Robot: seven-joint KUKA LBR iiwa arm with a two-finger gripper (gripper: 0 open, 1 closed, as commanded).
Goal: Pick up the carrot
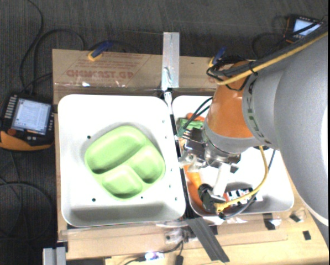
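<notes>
- Carrot [191, 182] was down in the right bin [281, 195], an orange shape hard against that bin's 9 o'clock wall, towards the 7 o'clock corner, partly covered by the arm's wrist.
- End effector [209, 167] was down inside the right bin, right over the carrot's upper end. Its tips were buried under the wrist body, so I could not tell how wide it stood or whether it had anything in its grip.
- Arm [275, 109], grey with the orange band, came in from 3 o'clock and covered most of the right bin.
- A green object [191, 127] sat at 12 o'clock from the end effector, near the divider.
- Left bin [71, 203] held a green sectioned tray [125, 162], lying tilted near its centre.
- A pendant [26, 120] with a lit screen lay on the floor at 9 o'clock, off the table.
</notes>
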